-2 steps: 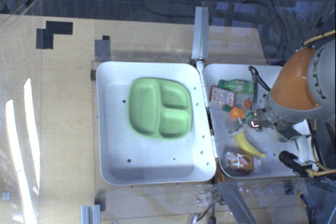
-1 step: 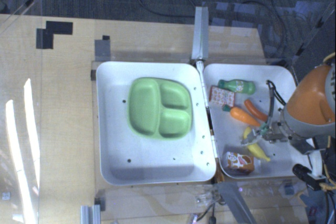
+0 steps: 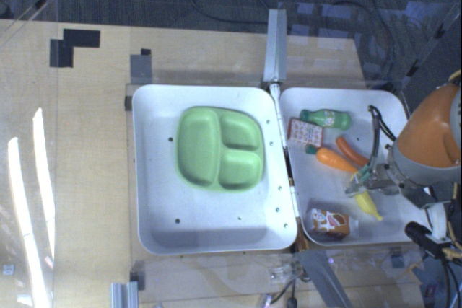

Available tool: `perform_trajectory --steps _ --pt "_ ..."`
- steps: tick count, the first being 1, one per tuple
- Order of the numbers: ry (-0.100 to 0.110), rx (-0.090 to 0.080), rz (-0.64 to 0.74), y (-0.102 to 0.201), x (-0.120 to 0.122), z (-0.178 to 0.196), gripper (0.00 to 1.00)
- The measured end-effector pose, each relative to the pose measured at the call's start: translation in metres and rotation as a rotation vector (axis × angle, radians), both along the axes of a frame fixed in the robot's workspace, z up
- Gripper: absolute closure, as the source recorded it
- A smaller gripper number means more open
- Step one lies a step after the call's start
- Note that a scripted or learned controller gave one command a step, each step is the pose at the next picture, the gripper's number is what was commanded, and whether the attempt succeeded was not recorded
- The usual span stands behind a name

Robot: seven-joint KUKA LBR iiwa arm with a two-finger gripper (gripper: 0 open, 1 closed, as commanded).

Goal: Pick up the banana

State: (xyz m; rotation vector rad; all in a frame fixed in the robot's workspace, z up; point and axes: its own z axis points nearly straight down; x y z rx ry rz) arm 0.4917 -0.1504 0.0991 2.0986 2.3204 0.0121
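The claw (image 3: 363,184) is down in the right bin (image 3: 393,106), low at the arm's end, and its metal tips sit right on the upper end of the banana (image 3: 368,204); whether they are spread or pinching the fruit cannot be told from this angle. The banana, small and yellow, lies just below the claw, slanting down toward the bin's near wall. Just up and left of the claw lies a carrot (image 3: 333,160), with a second orange-red piece (image 3: 351,150) close above it. Farther up are a green bottle (image 3: 326,119) lying on its side and a small red-and-white carton (image 3: 305,132). Down and left of the claw, near the bin's front corner, lies a brown snack packet (image 3: 330,223). Well off to the left, across the divider, the left bin (image 3: 155,177) holds a green compartment tray (image 3: 219,147). Both bins rest on the pale wooden bench (image 3: 72,155).
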Motion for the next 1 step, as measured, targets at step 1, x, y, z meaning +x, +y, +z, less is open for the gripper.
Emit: perform_trajectory --steps 1 --pt "0.01 0.003 -0.037 0.0562 0.0266 0.0698 1.0"
